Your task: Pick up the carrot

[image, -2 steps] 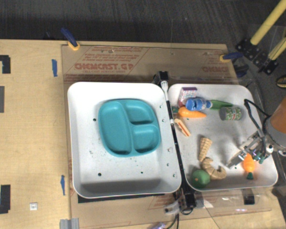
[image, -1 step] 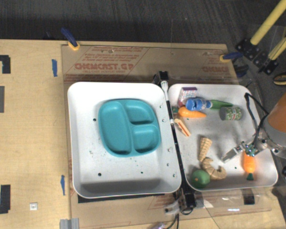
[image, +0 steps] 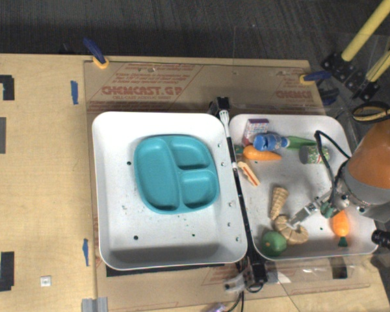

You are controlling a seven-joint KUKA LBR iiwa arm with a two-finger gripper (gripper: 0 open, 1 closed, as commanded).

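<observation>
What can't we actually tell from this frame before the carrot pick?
- Gripper: too small and blurred in the camera view to tell whether its fingers are open or shut.
- Carrot: its right end is hidden under the blue bottle.
- Small orange item at the right bin's edge: the arm partly covers it; can't identify it.
- Arm: cut off by the frame's right side.

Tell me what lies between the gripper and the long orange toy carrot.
A tan ridged cone lies on the bin floor between the gripper and the long orange toy carrot, as the camera view shows.
</observation>
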